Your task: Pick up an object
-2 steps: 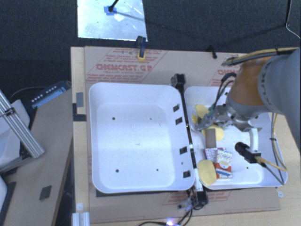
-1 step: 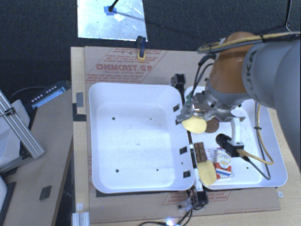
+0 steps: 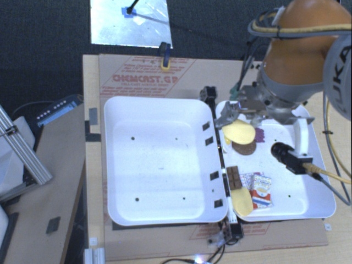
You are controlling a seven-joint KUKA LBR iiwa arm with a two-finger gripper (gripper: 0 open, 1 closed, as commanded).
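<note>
- Left bin (image 3: 159, 164): whole floor open, free to reach from above.
- Shared rims (image 3: 221, 147) between the bins: a raised ridge studded with black clips.
- Right bin (image 3: 316, 205): far half overhung by the arm (image 3: 300, 54); gripper (image 3: 230, 116) sits low at the far-left corner.
- Tight cluster under the gripper: yellow disc (image 3: 240, 131) overlapping brown disc (image 3: 245, 148), purple piece (image 3: 259, 135) just beside.
- Near-left strip crowded: brown bar (image 3: 235, 176), yellow pad (image 3: 242, 202) and printed packet (image 3: 259, 188), packed close together.
- Near-right floor of the right bin bare; a clear way down there.

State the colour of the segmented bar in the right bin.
Brown; the bar shows best in the camera view.
</note>
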